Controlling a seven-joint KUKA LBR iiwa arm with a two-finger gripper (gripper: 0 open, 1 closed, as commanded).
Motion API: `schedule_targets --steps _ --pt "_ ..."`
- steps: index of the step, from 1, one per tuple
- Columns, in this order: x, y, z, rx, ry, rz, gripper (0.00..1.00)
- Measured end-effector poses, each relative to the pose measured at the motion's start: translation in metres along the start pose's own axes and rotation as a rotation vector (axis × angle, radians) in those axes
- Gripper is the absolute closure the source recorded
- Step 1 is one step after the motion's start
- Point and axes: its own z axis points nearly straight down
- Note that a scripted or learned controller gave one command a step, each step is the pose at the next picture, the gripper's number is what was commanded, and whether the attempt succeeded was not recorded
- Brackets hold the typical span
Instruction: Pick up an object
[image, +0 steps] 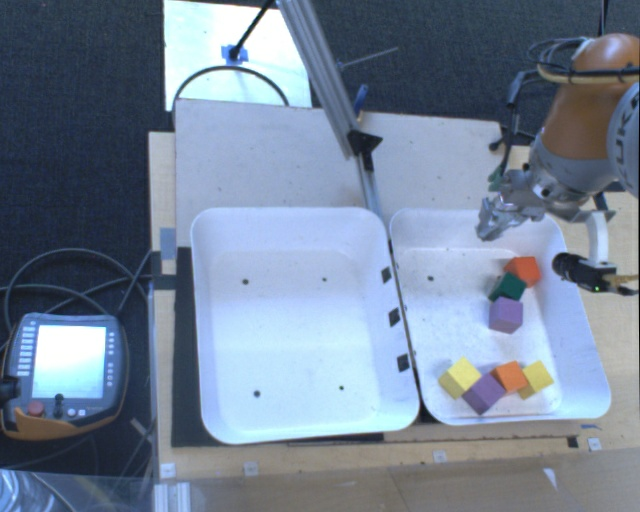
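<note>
The claw (495, 222) hangs over the far edge of the right bin (575, 395), above bare floor and apart from every block; whether it is open cannot be told from this angle, and nothing is seen in it. The blocks lie in two loose groups: an orange block (523, 269), green block (508, 288) and purple block (506, 315) nearest the claw, and four more by the near wall. The left bin (215, 400) sits alongside on the worktop (260, 150). The orange block looks the handiest target.
</note>
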Motion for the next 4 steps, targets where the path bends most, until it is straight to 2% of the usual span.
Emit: schedule_targets --steps 1,2,3,4 --pt "0.054 -0.018 -0.006 0.001 0.001 -0.002 1.00" --pt "0.101 -0.044 0.003 0.003 0.001 -0.001 1.00" --pt "0.138 -0.070 -0.009 0.002 0.001 -0.001 1.00" --pt "0.179 -0.106 -0.016 0.003 0.001 -0.002 1.00"
